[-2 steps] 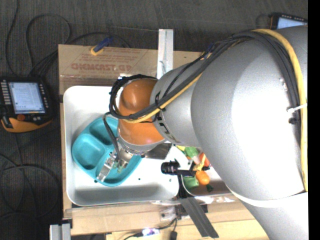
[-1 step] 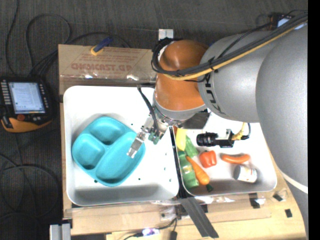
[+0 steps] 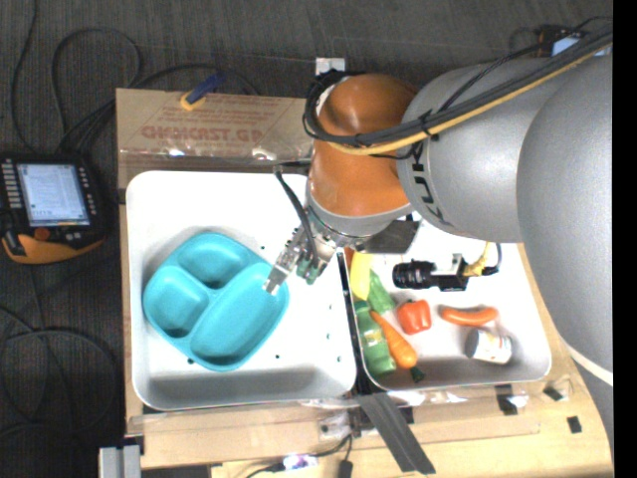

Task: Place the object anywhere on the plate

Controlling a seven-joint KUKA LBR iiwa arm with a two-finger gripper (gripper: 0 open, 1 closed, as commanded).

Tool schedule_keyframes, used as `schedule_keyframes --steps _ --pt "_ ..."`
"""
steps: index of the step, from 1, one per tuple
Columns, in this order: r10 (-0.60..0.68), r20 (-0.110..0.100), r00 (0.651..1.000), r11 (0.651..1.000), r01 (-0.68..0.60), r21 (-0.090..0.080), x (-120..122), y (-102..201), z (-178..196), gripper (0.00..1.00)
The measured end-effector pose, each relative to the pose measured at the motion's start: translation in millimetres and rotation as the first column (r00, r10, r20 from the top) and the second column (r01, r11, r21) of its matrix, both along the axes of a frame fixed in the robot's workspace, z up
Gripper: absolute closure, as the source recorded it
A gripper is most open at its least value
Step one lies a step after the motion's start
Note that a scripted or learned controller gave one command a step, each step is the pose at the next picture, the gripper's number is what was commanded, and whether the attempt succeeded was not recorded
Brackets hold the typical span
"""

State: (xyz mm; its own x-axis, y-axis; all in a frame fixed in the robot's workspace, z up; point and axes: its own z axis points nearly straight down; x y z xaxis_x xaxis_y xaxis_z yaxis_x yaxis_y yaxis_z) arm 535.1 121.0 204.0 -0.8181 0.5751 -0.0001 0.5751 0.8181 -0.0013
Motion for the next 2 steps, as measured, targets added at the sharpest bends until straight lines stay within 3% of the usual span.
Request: schedule_keyframes --steps 1,2 --pt "-0.213 0.009 0.977 0.977 0.213 0.005 -33.0 69.8 -112.0 1.0" --pt "-0.046 0.001 0.999 0.999 0.046 -0.002 9.4 23.0 3.2 1.0"
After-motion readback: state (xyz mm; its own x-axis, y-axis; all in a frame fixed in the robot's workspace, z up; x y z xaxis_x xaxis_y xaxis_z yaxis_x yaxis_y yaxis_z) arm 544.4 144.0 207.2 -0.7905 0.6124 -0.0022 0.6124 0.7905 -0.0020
